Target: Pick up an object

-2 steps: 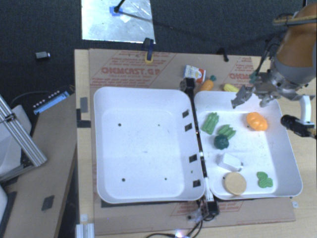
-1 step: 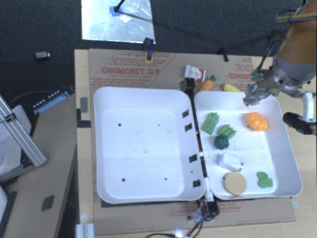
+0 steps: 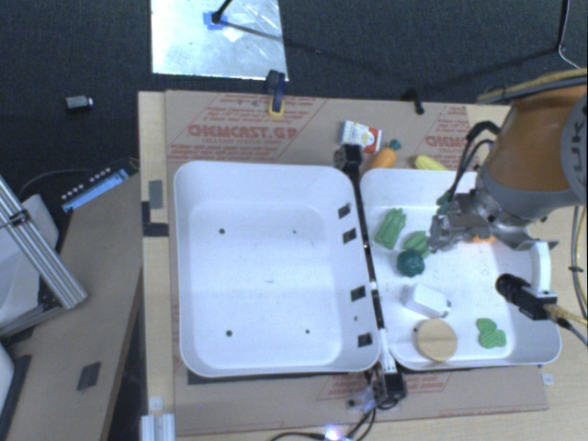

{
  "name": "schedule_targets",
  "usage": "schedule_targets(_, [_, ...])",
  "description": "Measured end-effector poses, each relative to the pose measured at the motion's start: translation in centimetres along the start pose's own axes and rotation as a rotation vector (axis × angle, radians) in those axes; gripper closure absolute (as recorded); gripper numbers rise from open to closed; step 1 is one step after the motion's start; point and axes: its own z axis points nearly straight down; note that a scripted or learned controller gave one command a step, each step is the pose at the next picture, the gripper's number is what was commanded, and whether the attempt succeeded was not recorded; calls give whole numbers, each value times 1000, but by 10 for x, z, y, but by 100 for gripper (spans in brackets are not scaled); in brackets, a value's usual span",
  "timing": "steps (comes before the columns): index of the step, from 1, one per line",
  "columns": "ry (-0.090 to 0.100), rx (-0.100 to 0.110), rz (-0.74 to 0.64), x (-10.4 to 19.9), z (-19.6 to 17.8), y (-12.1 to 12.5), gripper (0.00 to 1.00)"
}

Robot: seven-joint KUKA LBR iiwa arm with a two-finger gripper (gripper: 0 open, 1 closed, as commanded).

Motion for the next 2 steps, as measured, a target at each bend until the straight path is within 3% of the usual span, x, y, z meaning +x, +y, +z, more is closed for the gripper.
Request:
schedule_targets(1, [-1, -2, 1, 21, 28, -58, 100])
schedule_targets(2, [-2, -21, -10, 83, -60, 10, 100])
